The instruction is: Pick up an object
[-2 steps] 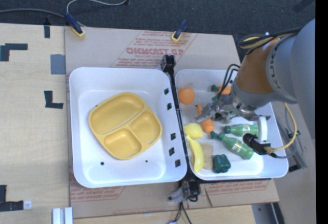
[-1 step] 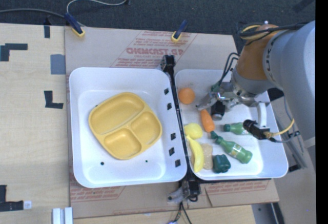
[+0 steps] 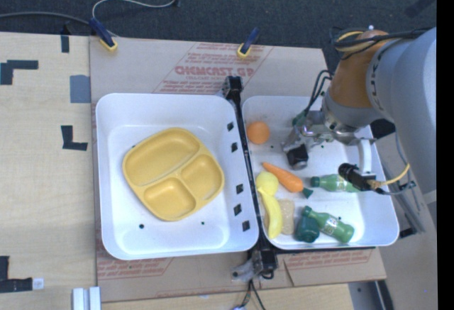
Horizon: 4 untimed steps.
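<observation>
You are looking down at a slant on the tabletop (image 3: 42, 159), which carries two shallow white bins side by side on a sheet of printed cardboard (image 3: 206, 71).

Left bin (image 3: 113, 230): it holds a yellow divided plate (image 3: 174, 172) with three compartments, lying flat and turned at an angle near the bin's middle.

Right bin (image 3: 386, 227): here lie the objects you may pick. An orange ball (image 3: 258, 133) sits near the bin's left wall, toward the far side. An orange carrot (image 3: 284, 177) with a green tip lies slantwise at the centre. Just beside it, toward the left wall, lies a yellow banana (image 3: 268, 198), running toward the near edge. A pale sponge-like piece (image 3: 286, 218) touches the banana's right side. A dark green bottle (image 3: 323, 225) with a lighter green end lies on its side at the near edge. A small clear-green bottle (image 3: 335, 184) with a dark cap lies on its side right of the carrot.

The arm (image 3: 383, 81), grey with an orange band, reaches in from the right. Its hand (image 3: 301, 145) hangs low over the far part of the right bin, between the ball and the small bottle, above the carrot. You cannot tell from this angle how far the hand is parted, and nothing is seen between its tips.

Two yellow-and-blue clamps (image 3: 103, 35) pin the cardboard's far edge.
</observation>
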Each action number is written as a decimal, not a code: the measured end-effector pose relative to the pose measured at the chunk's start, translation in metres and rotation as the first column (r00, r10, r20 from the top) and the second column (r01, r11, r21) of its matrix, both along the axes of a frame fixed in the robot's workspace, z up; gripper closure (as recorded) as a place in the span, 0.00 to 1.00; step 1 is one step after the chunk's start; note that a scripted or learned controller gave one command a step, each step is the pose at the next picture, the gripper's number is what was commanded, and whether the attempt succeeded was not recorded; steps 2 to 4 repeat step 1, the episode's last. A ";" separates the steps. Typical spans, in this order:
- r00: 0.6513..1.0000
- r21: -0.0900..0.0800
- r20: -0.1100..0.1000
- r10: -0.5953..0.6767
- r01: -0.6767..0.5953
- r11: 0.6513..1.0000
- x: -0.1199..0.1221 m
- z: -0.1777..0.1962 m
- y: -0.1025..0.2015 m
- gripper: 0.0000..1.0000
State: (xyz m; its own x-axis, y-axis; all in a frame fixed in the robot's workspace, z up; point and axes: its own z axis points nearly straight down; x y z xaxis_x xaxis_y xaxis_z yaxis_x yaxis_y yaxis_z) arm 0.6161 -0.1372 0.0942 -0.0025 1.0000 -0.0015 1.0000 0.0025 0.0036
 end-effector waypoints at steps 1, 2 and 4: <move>1.000 0.002 -0.006 0.000 0.000 1.000 0.002 0.088 0.070 1.00; 1.000 0.002 -0.006 0.000 0.000 1.000 0.002 0.088 0.070 1.00; 1.000 0.002 -0.006 0.000 0.000 1.000 0.002 0.088 0.070 1.00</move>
